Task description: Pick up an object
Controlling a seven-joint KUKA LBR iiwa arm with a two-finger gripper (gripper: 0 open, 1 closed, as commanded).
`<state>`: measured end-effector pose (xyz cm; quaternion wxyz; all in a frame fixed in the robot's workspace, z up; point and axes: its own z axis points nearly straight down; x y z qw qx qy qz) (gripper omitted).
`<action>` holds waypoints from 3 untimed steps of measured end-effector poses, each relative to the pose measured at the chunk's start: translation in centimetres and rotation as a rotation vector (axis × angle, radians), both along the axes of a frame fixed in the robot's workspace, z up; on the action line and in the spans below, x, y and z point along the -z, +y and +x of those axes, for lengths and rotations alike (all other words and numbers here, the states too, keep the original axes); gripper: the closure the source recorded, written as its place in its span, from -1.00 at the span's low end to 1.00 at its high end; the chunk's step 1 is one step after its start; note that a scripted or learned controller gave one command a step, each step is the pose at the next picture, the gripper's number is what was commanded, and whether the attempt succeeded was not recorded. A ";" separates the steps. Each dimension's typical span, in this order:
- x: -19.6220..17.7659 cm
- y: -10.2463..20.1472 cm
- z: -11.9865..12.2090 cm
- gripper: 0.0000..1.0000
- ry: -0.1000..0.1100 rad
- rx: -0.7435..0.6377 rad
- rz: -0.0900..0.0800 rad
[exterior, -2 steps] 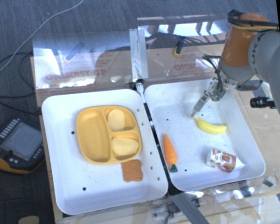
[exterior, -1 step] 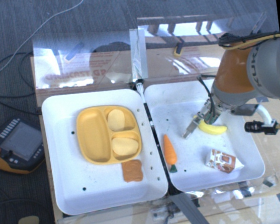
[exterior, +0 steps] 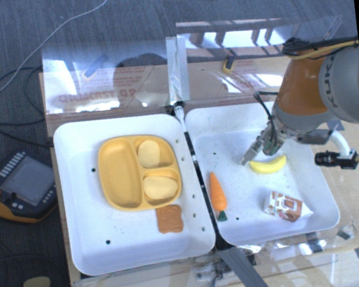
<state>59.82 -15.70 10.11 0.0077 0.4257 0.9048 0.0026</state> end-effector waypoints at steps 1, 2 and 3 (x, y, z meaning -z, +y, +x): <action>1.0 -0.8 -0.9 1.00 0.004 0.300 0.008; 1.2 -0.9 -0.9 -1.00 0.003 0.300 0.005; 0.9 -3.7 -4.4 -1.00 0.013 0.166 0.001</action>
